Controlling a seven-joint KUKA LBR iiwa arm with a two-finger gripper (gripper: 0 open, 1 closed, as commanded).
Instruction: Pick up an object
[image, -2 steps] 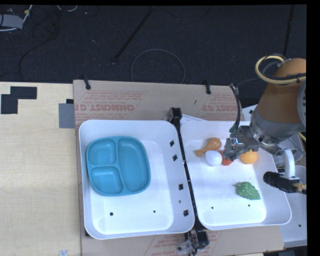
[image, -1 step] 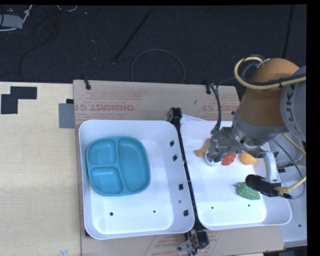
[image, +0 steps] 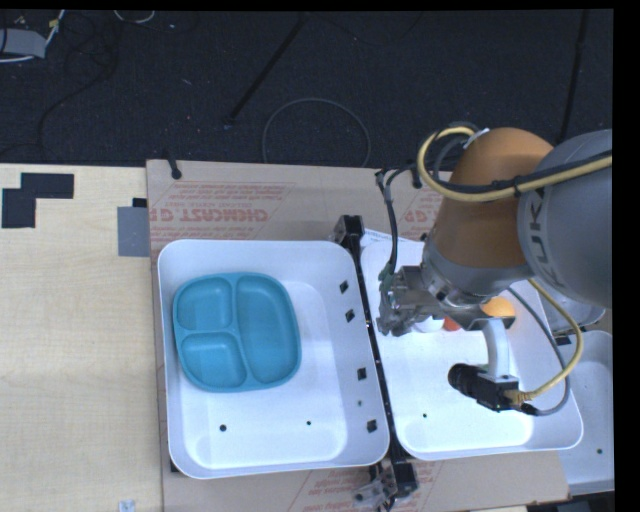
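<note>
Camera view: gripper (image: 398, 312) beside small orange object (image: 498, 308).

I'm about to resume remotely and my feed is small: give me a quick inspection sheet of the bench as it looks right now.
Surface: two shallow white bins side by side, left bin and right bin, on a cardboard sheet over the bench.
Job's things: blue divided plate lying flat in the left bin; small orange and red items in the right bin, mostly hidden under the arm, kind unclear.
Clutter: nothing seen.
Gripper: gripper low over the right bin's left side; fingers' state unreadable; nothing seen held.
Cables: yellow hose and black cables looped along the arm; loose cable on the dark floor.
Surroundings: dark floor behind, light wooden benchtop at left.
</note>
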